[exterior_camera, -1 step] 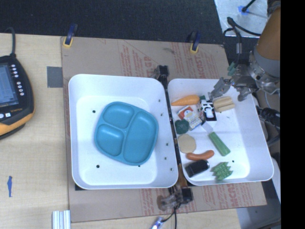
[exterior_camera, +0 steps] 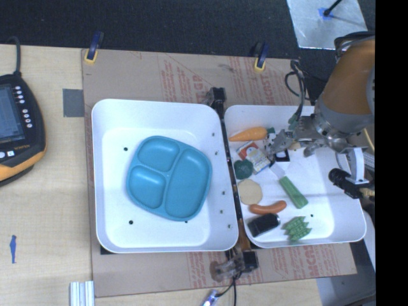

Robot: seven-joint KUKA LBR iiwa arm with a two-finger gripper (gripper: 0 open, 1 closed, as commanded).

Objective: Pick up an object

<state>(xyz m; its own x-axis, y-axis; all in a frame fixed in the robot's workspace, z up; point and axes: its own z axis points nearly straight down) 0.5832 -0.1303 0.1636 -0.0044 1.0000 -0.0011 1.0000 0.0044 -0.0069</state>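
Observation:
The right bin (exterior_camera: 347, 225) holds several small items. An orange carrot (exterior_camera: 248, 134) lies at its upper left, with a red and white packet (exterior_camera: 250, 153) and a dark green round piece (exterior_camera: 243, 169) just below. Further down are a tan disc (exterior_camera: 250, 191), a red sausage (exterior_camera: 268, 207), a black block (exterior_camera: 263, 224), a leafy green piece (exterior_camera: 296, 228) and a green cucumber stick (exterior_camera: 293, 191). My gripper (exterior_camera: 277, 149) reaches in from the right and hovers low over the bin's upper middle, just right of the packet and below the carrot.
The left bin (exterior_camera: 108, 171) carries a blue divided plate (exterior_camera: 169, 177). A teach pendant (exterior_camera: 16, 126) rests on the bench at the far left. Clamps (exterior_camera: 94, 46) pin the cardboard sheet at the back edge. The arm's orange band (exterior_camera: 354, 75) rises at the right.

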